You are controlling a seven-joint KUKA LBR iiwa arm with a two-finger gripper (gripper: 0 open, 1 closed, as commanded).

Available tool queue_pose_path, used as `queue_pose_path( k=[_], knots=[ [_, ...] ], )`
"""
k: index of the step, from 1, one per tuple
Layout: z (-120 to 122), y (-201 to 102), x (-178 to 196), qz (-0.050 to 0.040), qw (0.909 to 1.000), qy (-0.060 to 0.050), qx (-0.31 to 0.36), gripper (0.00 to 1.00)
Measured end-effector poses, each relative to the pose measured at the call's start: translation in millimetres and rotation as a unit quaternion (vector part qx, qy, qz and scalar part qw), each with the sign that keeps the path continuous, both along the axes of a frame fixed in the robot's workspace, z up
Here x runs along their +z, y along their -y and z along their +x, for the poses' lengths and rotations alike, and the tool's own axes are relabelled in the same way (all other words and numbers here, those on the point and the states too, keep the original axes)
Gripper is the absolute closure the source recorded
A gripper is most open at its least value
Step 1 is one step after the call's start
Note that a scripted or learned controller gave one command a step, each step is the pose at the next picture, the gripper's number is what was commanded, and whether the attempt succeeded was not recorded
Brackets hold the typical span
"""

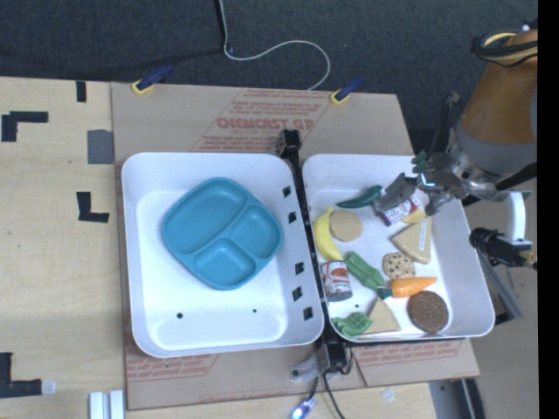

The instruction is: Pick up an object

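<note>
Camera view: packet [397, 209] under claw [417, 192]

Dark carpet [105, 20] lies far, with a white cable [262, 55] across it. A wooden bench [52, 260] fills the left, bearing a cardboard sheet [262, 120].

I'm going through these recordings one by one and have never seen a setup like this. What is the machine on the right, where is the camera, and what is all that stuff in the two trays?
The camera is fixed above the bench, looking down at a slant. On the right is a robot arm, grey with an orange band; its tool hangs over the right bin, close to a small dark packet. Whether it grips anything cannot be told. The left bin holds a blue divided plate. The right bin holds toy food: a banana, a can, a carrot, a chocolate-chip cookie, a cheese wedge, a brown round patty and green vegetables.
</note>
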State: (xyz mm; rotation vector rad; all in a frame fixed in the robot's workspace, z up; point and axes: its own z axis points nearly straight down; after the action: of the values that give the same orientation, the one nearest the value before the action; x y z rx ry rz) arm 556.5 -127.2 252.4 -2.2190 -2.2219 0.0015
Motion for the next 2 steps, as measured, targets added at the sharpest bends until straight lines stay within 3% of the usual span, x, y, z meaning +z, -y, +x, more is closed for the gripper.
queue_pose_path(
  k=[1, 2],
  knots=[
    [-75.9, -51.8, 27.4, 0.0015, 1.0, -0.001, 0.002, 0.0],
    [-75.0, -111.3, -55.1, 0.0012, 1.0, -0.005, 0.002, 0.0]
  ],
)
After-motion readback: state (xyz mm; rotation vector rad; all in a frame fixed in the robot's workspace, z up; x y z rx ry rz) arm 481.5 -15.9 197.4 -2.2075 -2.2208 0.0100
